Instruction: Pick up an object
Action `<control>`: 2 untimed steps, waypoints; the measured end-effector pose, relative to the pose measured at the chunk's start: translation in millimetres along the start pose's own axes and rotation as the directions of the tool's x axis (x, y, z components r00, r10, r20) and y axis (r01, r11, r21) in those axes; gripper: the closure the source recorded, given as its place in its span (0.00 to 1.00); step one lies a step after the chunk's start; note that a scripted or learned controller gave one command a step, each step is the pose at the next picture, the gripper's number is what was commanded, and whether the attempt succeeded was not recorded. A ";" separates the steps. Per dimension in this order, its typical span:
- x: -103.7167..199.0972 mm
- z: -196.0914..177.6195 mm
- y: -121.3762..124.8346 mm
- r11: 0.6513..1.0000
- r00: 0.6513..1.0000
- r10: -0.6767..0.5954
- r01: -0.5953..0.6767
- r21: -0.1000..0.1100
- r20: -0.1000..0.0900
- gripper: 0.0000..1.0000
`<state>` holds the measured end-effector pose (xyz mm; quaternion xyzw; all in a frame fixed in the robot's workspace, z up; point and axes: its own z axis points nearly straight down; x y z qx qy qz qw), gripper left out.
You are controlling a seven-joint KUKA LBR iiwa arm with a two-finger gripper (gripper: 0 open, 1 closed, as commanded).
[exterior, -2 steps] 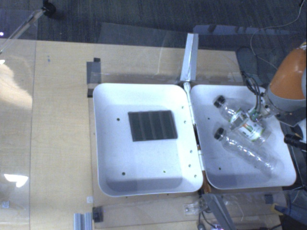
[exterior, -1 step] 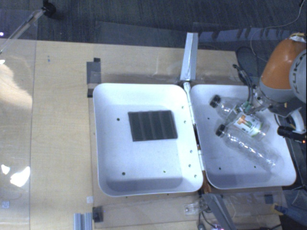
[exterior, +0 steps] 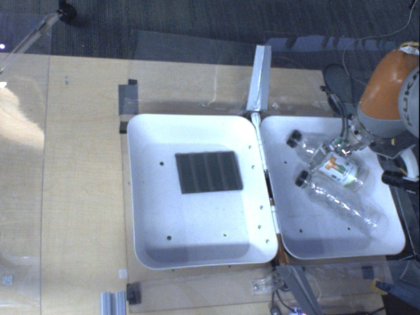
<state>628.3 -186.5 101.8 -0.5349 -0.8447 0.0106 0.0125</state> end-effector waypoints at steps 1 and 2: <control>28.9 -91.5 55.3 0.999 1.000 0.003 -0.003 -0.041 0.015 1.00; 76.4 -122.1 78.8 0.932 0.932 -0.361 0.362 -0.033 0.029 1.00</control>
